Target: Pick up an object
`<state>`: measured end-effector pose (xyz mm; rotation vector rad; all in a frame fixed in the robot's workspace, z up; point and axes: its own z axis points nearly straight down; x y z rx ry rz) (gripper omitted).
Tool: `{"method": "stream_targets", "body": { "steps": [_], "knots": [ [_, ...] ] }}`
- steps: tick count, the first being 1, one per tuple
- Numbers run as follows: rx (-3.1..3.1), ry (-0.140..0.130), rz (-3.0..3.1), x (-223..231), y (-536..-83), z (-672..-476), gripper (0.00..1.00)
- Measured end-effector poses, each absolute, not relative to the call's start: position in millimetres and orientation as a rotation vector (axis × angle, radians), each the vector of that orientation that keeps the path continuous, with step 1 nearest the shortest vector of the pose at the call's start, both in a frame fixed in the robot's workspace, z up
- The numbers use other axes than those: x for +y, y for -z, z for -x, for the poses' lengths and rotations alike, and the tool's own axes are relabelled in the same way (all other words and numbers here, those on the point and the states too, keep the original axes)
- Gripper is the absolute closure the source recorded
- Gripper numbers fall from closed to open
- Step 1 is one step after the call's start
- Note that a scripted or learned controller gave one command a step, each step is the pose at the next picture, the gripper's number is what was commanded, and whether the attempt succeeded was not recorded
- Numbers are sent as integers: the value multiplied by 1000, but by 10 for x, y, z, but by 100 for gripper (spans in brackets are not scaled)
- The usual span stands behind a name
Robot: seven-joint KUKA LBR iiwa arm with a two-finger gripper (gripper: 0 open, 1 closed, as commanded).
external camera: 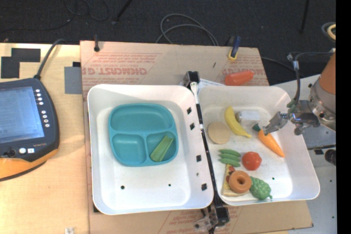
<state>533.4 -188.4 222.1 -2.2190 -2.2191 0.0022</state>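
My gripper (287, 120) hangs over the right side of the right bin (299, 186), open, with nothing between its fingers. An orange carrot (271, 142) lies just below and left of it, its green top by the left fingertip (269, 126). Also in this bin are a yellow banana (235, 120), a tan disc (219, 132), a pale block (250, 115), a green pea pod (230, 157), a red tomato (252, 160), a donut (239, 180) and a bumpy green piece (261, 189).
The left bin (109, 189) holds a teal divided plate (131, 140) with a green slice (162, 148) in one compartment. A red pepper (238, 78) lies on the cardboard behind the right bin. A tablet (22, 118) sits at far left.
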Motion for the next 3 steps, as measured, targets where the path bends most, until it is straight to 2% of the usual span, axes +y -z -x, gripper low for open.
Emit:
{"method": "stream_targets", "body": {
  "steps": [1, 2, 3],
  "knots": [
    [-2220, -3, 2216, -1887, -2317, -5335, 100],
    [-2230, 6, 2216, -1311, -2993, -5274, 100],
    [-2224, 1, 2218, -980, -3231, -5112, 100]
  ]
}}
